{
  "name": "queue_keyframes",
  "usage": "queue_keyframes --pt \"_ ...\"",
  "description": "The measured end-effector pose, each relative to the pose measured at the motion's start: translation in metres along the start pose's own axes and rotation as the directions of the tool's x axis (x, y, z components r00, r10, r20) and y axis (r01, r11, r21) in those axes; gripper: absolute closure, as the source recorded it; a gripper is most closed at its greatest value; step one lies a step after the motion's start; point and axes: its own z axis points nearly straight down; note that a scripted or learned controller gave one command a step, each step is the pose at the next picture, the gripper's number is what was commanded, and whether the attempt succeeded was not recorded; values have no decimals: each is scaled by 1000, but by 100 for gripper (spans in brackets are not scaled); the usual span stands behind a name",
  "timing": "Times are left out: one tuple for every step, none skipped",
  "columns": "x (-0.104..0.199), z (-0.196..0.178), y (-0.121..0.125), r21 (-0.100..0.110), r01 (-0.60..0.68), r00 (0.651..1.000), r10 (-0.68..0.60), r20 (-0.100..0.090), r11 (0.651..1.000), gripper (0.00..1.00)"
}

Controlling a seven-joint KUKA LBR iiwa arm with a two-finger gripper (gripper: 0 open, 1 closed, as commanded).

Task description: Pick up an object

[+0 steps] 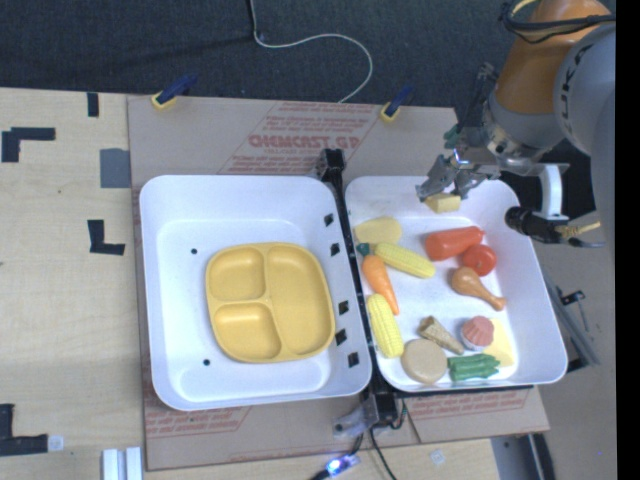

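I see the right bin [548,313] packed with toy food from its near rim to mid-depth; only its far strip has open room. The left bin [170,298] holds a yellow divided plate [268,301]. My hand [447,186] sits over the far edge of the right bin, with a small yellow block [446,203] between its fingers, clear of the red pepper [452,241] and corn cob [403,259].

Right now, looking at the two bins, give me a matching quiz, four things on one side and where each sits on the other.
Things:
1. yellow plate
2. carrot
3. tomato
4. drumstick

Places:
A. just below the tomato
B. left bin
C. right bin, between the two corn cobs
D. right bin, under the red pepper's right end

Pairs: 1-B, 2-C, 3-D, 4-A
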Motion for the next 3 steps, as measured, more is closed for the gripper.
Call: queue_keyframes --pt "48 -7 -2 0 1 1000 -1 -1 1000 100" --pt "93 -4 1 0 1 1000 -1 -1 1000 100" --pt "118 -2 18 -1 -1 1000 1 0 1000 100"
